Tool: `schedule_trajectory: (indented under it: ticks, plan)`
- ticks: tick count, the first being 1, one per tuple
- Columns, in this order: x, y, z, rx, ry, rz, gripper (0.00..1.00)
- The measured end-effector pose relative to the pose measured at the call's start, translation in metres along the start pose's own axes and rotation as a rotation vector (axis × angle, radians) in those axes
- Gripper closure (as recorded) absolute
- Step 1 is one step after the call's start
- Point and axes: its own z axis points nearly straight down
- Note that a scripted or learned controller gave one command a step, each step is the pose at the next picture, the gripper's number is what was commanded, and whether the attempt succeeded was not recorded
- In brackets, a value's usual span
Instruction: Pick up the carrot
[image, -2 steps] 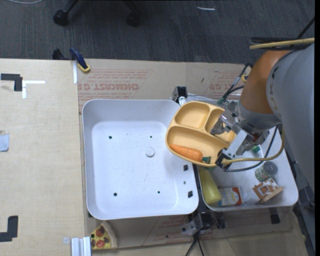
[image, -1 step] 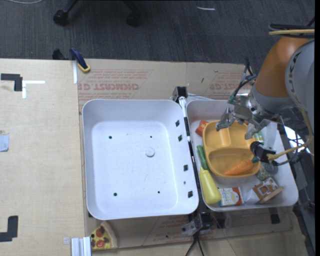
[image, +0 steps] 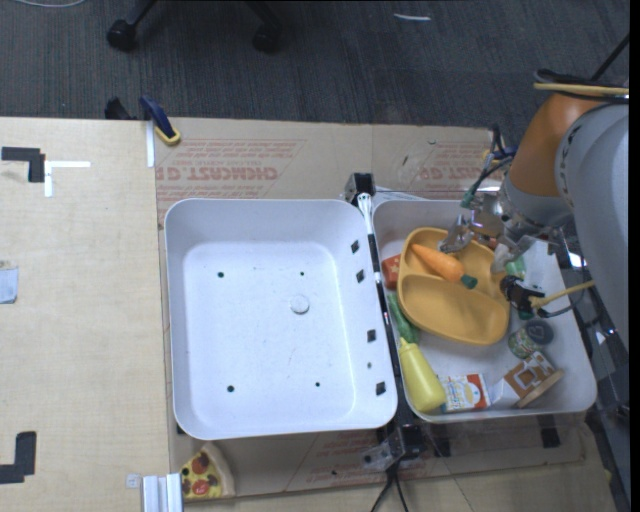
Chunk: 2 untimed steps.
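The carrot (image: 437, 263) is seen lying on the yellow divided plate (image: 455, 300) in the right bin (image: 565, 385). Its long axis runs diagonally, with the green end toward lower right. The gripper (image: 484, 232) is placed just above it; its opening cannot be told.

Red lettering, upside down and hard to read, runs across the cardboard sheet (image: 235, 165) lying on the table, well apart from the jaws. Print on the small carton (image: 468, 391) is illegible.
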Motion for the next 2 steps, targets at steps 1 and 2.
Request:
schedule_trajectory:
  ticks: [1, 2]
  plan:
    - [0.034, -0.041, 0.004, -0.005, 0.001, 0.129, 0.0]
    - [0.011, -0.036, 0.006, -0.004, 0.001, 0.36, 0.0]
